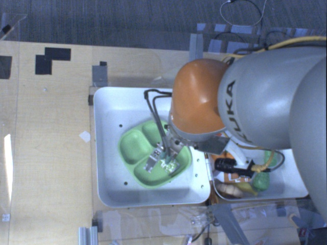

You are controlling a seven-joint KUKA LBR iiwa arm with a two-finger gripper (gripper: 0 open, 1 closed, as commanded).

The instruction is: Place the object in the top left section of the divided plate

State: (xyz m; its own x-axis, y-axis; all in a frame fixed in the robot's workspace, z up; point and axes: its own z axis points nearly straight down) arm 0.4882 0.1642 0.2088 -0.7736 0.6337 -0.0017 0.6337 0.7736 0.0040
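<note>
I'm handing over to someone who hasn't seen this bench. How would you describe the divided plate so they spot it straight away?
Start at the left white bin, the one further from the arm's base. The divided plate lies on its floor, partly under the gripper. It is pale green with rounded sections split by raised ridges, the only green thing in that bin; the other green item sits in the right bin among mixed objects.

Green divided plate in the left white bin

The divided plate (134, 146) is light green with rounded sections, lying flat on the floor of the left bin (110, 121), towards its right half. Its right part is hidden under the arm. The object to be placed cannot be made out.
</note>
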